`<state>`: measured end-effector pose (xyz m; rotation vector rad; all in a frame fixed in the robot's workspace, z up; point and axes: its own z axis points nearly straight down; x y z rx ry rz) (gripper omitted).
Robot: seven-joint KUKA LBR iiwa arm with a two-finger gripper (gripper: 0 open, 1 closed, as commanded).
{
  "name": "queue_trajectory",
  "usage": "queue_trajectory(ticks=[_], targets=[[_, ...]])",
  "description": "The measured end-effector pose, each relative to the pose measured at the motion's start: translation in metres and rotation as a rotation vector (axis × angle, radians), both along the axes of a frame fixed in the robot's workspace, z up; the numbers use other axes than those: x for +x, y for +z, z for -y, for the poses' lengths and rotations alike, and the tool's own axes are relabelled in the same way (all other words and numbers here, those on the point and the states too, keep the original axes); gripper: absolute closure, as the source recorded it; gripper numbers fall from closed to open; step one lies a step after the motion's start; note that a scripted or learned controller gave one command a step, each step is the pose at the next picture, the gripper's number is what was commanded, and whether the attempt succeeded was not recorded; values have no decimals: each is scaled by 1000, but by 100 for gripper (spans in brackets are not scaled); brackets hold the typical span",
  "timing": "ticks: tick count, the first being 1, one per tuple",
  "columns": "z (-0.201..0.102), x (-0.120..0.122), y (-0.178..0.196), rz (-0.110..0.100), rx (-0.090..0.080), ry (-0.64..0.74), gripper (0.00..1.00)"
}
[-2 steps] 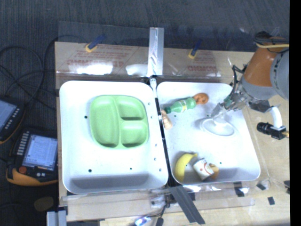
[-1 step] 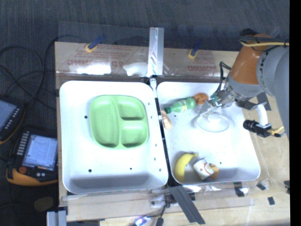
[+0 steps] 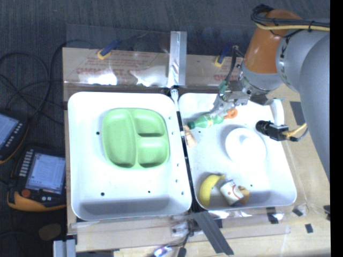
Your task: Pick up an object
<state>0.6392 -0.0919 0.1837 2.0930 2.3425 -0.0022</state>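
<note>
Camera view looks down at a slant, and we see two shallow white bins side by side on the bench. In the left bin (image 3: 86, 186) lies a green divided plate (image 3: 135, 137) with three compartments, set a little toward the upper middle of the bin floor.

The right bin (image 3: 278, 181) carries the smaller things. We find a white round lid or dish (image 3: 245, 144) near its middle, a yellow banana-shaped piece (image 3: 209, 188) at the lower left, and touching its right side a small white cup-like toy with red and brown marks (image 3: 233, 192). Near the upper left of this bin lies a green bottle-shaped object (image 3: 205, 122) with an orange bit (image 3: 231, 113) at its right end, and a small tan and brown item (image 3: 189, 136) sits against the divider between the bins.

The arm (image 3: 300, 58) enters from the right, its orange band (image 3: 265, 47) above the wrist. The gripper (image 3: 229, 101) hangs over the upper part of the right bin, right above the orange end of the green object. We cannot tell how far its jaws stand apart, since the metal parts blur together there, nor whether they touch the green object or merely sit just above it. Nothing is clearly seen between them.
</note>
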Motion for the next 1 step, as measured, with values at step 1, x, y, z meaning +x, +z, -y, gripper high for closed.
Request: queue_trajectory(ticks=[1], targets=[[31, -5, -11, -2, -1, -243, 100]])
